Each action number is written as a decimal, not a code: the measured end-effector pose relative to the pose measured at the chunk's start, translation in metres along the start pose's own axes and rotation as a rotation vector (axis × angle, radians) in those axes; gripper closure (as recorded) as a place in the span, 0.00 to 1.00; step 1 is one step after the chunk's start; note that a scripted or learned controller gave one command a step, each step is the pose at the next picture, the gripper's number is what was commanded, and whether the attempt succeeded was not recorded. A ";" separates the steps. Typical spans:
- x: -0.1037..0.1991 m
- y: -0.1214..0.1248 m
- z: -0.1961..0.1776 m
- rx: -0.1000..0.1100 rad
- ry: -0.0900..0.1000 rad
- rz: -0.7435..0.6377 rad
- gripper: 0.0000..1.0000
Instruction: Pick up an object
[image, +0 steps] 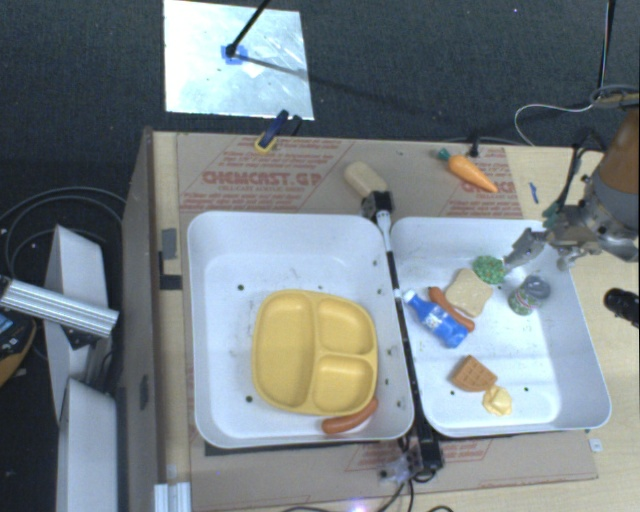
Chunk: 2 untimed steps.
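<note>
Here, hand (541, 250) poised over the right bin (585, 385).
Fingers spread wide, empty; green toy (489, 268) just beside, probably the target.

In the right bin (570, 385), toys crowd the middle: bread (468, 292), blue packet (437, 322), cracker (472, 374), can (527, 295). Its far-left corner and right floor lie bare. The yellow tray (312, 350) blocks most of the left bin (215, 300).

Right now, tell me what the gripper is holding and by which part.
Nothing. The gripper hangs open over the right bin, with no object between its fingers; the green piece lies beside it.
</note>
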<state>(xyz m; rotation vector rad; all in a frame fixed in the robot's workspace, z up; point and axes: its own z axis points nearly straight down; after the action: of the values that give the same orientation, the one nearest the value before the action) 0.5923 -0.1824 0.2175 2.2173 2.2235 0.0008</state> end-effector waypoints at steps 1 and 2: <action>0.068 -0.020 0.124 -0.001 0.000 0.002 0.00; 0.088 0.016 0.133 0.000 0.001 -0.002 0.00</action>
<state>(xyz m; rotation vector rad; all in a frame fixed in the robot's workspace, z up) 0.6078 -0.0947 0.0845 2.2157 2.2259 0.0022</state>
